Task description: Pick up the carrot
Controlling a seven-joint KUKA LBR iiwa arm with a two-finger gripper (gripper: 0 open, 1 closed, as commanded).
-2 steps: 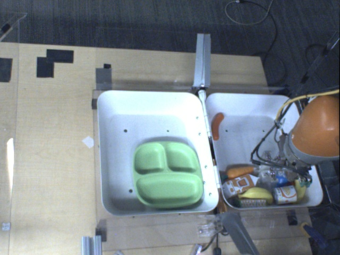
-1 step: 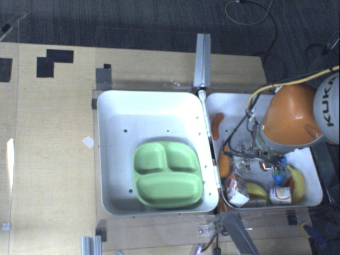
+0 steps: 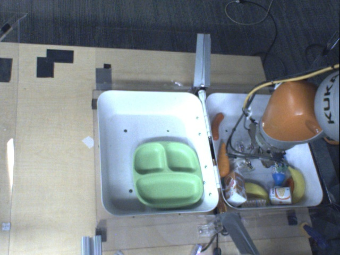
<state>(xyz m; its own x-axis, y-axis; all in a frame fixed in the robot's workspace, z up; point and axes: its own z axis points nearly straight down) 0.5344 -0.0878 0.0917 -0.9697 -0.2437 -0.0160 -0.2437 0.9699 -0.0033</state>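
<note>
Camera view: slim orange carrot (image 3: pixel 224 162) lies lengthwise against right white bin's (image 3: pixel 316 193) left wall, below a reddish sausage-shaped piece (image 3: pixel 217 125). Tool (image 3: pixel 254 155) just right of carrot; grip state unreadable. Likely light, rigid, smooth toy; grasp mid-length, across the width.

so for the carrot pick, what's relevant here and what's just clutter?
Relevant:
- carrot, by the right bin's left wall
- tool, over the right bin

Clutter:
- sausage, in the right bin
- bananas, in the right bin
- small can, in the right bin
- green divided plate, in the left bin
</note>
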